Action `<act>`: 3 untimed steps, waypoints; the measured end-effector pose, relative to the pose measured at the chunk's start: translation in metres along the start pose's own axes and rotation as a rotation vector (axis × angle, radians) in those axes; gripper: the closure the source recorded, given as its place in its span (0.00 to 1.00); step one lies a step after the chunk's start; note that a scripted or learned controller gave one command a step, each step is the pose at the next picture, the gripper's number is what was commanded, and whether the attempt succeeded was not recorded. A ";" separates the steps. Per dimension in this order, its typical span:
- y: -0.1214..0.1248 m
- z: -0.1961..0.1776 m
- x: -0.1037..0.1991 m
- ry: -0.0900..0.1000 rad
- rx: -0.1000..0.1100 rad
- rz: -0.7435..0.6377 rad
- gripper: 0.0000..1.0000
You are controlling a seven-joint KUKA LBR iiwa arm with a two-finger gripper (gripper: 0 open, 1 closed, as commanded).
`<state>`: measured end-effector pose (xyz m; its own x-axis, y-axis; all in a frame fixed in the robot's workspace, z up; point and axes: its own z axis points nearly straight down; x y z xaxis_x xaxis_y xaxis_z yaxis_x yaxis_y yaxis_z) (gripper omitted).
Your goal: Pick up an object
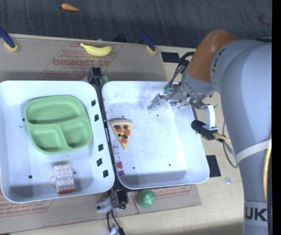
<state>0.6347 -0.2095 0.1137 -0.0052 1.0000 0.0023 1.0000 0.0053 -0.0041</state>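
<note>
The pizza slice [121, 132] lies flat in the right bin [179, 175], close against that bin's left wall, crust toward the far side and tip pointing at the near edge. It lies alone on the white floor around it, with nothing on top of it or leaning on it. Just left of the pizza slice runs the black divider [105, 131] where the two bins meet.

Beyond the divider, in the left bin [3, 131], sits a green compartment tray [58, 123], and nearer the front of that bin a small packaged snack [63, 176]. Past the far end of the divider, a yellow banana [96, 48] rests on the cardboard outside the bins. In front of the pizza slice, outside the right bin's near rim, lies a green ball [146, 198].

The gripper [156, 103] hangs over the far part of the right bin, up and to the right of the pizza slice and well apart from it. Its fingers carry nothing between them; how wide they stand cannot be told.
</note>
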 end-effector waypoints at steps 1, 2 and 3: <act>0.022 -0.034 0.002 -0.001 -0.004 0.000 0.00; 0.022 -0.002 0.022 -0.001 0.000 -0.001 0.00; -0.079 -0.048 -0.001 -0.003 -0.002 0.001 0.00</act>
<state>0.5561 -0.2110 0.1620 -0.0041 1.0000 -0.0005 1.0000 0.0041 -0.0021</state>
